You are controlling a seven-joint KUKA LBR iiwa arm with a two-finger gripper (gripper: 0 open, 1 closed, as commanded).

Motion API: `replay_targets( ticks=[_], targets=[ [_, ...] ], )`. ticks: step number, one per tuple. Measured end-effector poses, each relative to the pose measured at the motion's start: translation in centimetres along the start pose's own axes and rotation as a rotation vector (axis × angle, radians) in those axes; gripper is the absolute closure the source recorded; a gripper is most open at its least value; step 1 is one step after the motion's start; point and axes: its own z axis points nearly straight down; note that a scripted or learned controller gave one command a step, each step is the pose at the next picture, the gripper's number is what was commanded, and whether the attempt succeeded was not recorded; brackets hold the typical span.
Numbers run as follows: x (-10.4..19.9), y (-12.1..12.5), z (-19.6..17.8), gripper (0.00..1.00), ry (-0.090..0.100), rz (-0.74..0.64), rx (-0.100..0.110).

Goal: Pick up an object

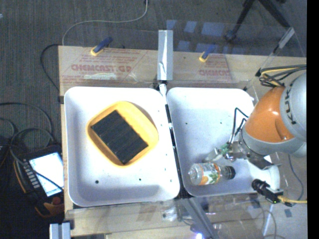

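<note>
"CHEMCAST GP" lettering behind left bin

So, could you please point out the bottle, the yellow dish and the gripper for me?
bottle point(209, 174), camera view, on its label.
yellow dish point(147, 125), camera view, on its right rim.
gripper point(225, 150), camera view, at its tip.

Light is coming from overhead, pretty even, and it's blowing out the two white bins a bit. Shadows are staying soft. The floor is looking dim and grainy. Everything's slightly soft, and the clear sheet is catching glare.
</note>
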Motion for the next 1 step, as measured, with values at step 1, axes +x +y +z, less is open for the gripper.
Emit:
replay_targets(
  ticks=[1],
  targets=[
    [-2.63, -0.59, -0.25, 0.0, 0.008, 0.287, 0.014]
  ],
)
